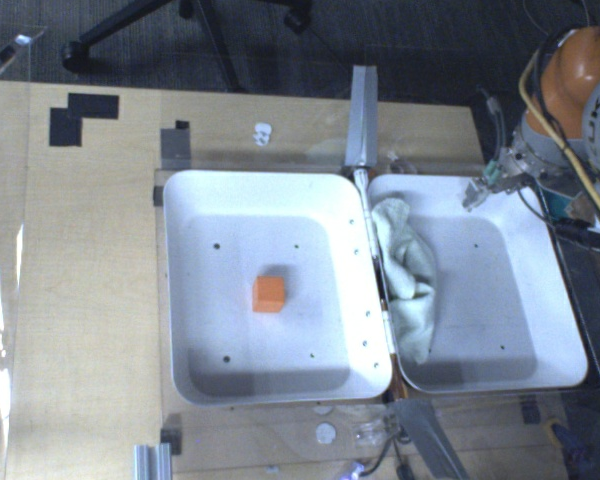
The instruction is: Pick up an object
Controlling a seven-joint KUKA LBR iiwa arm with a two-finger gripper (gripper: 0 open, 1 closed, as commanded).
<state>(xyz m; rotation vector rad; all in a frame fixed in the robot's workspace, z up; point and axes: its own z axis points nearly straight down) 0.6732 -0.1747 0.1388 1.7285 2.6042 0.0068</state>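
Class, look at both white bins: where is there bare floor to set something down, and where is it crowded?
The left white bin is bare all round the small orange cube. The right white bin is free from the crumpled white cloth to its right wall; its left side along the divider is crowded. The gripper hovers at its top edge.

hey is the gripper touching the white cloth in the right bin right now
Apart. The camera view shows the gripper over the right bin's far edge, with bare white floor between it and the white cloth along the bin's left wall.
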